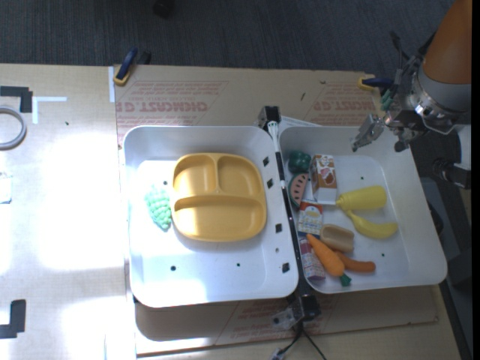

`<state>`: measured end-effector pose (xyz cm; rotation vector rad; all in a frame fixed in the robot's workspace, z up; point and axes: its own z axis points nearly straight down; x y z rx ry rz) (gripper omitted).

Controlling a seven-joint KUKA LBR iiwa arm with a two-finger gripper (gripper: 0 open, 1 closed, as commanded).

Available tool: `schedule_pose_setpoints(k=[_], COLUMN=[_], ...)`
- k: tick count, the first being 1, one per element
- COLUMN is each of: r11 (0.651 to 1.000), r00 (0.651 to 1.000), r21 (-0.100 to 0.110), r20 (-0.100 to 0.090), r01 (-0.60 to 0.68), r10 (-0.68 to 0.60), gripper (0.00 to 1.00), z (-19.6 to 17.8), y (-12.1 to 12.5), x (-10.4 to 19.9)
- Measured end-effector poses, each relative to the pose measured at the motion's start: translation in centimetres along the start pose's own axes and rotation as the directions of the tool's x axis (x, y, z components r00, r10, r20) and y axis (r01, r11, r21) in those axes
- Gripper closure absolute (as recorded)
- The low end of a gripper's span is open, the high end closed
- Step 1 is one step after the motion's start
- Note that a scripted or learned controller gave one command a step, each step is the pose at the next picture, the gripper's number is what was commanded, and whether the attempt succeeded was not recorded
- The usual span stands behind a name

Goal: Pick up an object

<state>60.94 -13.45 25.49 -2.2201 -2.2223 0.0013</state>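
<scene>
Gripper [369, 133]: hovering over the far right corner of the right bin [409, 272], holding nothing; opening too small and blurred to judge, so cannot tell.
Arm [448, 43]: reaching in from the right, orange band above the wrist, high over the bin's far edge.
Task's thing: any 1 of the items in the right bin, all lying nearer the camera than the gripper and apart from it.
Likely easiest pick: yellow pepper [363, 198] or banana [374, 228], toward the open middle of the bin with bare floor around them.
Harder picks: carrot [328, 256], bread roll [337, 237], small cartons [323, 177] and green piece [299, 160], crowded together along the bin's left wall.
Doing it well: centre above 1 isolated item, line the gripper across its narrow side, descend straight, close only once low around it.
Risk: round plastic food probably slips or rolls if pinched off-centre.
Count, bins: 2.
Count, left bin [202, 276]: 1 yellow divided plate [220, 197], 1 green grape bunch [158, 207].
Count, right bin: about 9 items; exact number unclear in the clutter.
Counter [60, 193]: carries both bins.
</scene>
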Motion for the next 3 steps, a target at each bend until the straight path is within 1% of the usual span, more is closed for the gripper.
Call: schedule_pose_setpoints(k=[1,2,3], r11=[0.993,0.994,0.968], r00=[0.993,0.994,0.968], r21=[-0.002,-0.003,-0.001], r20=[0.000,0.001,0.000], r01=[0.115,0.112,-0.250], r10=[-0.115,-0.112,0.250], gripper=[0.00,1.00,1.00], z=[15.2,14.3,4.2], y=[-0.5,-0.4,-0.3], x=[3.0,2.9,4.8])
